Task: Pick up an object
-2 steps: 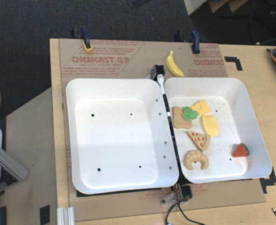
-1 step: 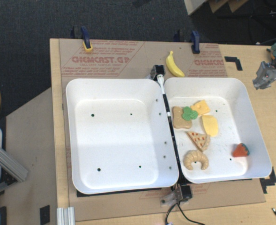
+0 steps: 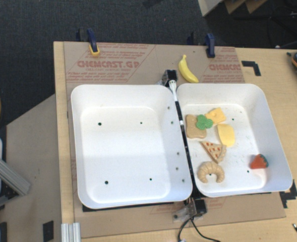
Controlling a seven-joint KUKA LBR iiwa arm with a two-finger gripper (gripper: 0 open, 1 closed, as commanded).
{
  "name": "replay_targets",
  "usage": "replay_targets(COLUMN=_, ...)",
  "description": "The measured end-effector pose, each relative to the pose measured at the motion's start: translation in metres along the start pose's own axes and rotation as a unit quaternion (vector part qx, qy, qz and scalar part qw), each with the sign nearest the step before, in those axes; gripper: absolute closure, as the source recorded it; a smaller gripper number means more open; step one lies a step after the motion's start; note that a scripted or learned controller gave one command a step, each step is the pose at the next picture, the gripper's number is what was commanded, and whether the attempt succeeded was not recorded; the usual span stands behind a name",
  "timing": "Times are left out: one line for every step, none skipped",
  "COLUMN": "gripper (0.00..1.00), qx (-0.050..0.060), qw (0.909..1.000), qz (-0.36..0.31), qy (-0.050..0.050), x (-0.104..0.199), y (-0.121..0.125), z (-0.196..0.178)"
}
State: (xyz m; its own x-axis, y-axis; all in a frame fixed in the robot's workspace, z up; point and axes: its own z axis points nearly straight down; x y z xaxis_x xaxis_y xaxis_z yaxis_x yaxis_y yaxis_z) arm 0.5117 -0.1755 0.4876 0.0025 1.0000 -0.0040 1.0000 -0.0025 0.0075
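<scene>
The left bin [image 3: 87, 135] offers a wide open floor. In the right bin [image 3: 269, 135], the toast [image 3: 192, 127], broccoli [image 3: 204, 122], cheese pieces [image 3: 226, 134], pizza slice [image 3: 214, 150] and croissant [image 3: 211, 171] stand close together; the strawberry [image 3: 258, 161] lies apart, with room around it.

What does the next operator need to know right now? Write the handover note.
Right bin holds the toy food: croissant, pizza slice, strawberry, two yellow cheese pieces, and a biscuit with a green piece on it.
Banana lies on the board behind the bins.
Done: nothing lifted.
Left: pick any one object.
</scene>
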Motion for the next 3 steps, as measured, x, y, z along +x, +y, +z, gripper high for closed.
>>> replay_targets(gripper=1.0, qx=-0.001, qw=1.0, qz=0.001, qy=-0.001, x=-0.052, y=-0.005, z=-0.051)
replay_targets(gripper=1.0, qx=0.012, qw=0.9999, qz=-0.008, qy=0.005, x=0.112, y=-0.036, z=0.096)
replay_targets(gripper=1.0, qx=-0.006, qw=1.0, qz=0.0, qy=0.0, x=0.074, y=-0.032, z=-0.057)
